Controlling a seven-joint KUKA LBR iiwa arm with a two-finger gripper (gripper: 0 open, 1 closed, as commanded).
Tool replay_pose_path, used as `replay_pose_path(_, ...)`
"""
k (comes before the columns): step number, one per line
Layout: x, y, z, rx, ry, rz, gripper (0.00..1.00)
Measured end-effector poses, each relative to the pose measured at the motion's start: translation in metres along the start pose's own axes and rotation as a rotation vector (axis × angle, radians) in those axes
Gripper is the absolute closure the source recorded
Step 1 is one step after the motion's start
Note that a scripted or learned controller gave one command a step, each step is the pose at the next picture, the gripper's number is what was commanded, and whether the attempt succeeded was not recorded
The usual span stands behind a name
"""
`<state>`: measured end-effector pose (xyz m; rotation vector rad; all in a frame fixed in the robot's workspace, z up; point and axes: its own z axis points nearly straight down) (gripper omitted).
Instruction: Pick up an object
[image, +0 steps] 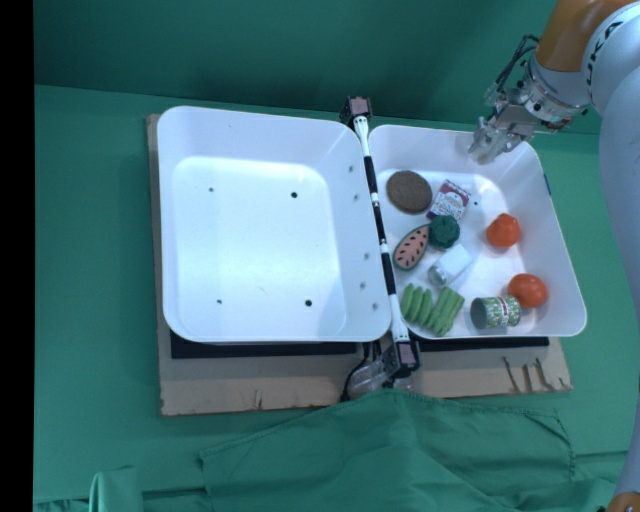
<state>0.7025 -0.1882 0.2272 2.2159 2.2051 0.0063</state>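
My gripper (487, 147) hangs over the far rim of the right bin (560, 255), with nothing seen between its fingers. Below it in that bin lie a brown round cookie (408, 191), a small red-and-white box (451, 199), a dark green round piece (444, 231), a watermelon slice (411, 248), a white block (452, 264), green pea pods (432, 308), a small tin can (494, 312) on its side and two orange-red tomatoes (504, 231) (527, 290). All of them lie apart from the gripper.
The left bin (265, 225) sits beside the right one, with a black-and-white divider bar (378, 225) between them. Both rest on a cardboard sheet (250, 385) over green cloth. A loose fold of green cloth (400, 450) lies at the front.
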Motion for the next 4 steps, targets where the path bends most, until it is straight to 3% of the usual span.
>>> replay_pose_path(1,0.007,0.006,-0.063,0.002,0.005,-0.008,1.00)
replay_pose_path(2,0.001,-0.004,0.026,0.019,0.007,-0.001,1.00)
replay_pose_path(3,0.003,0.002,-0.041,0.001,0.004,0.011,1.00)
replay_pose_path(4,0.003,-0.002,-0.109,-0.001,0.004,0.023,1.00)
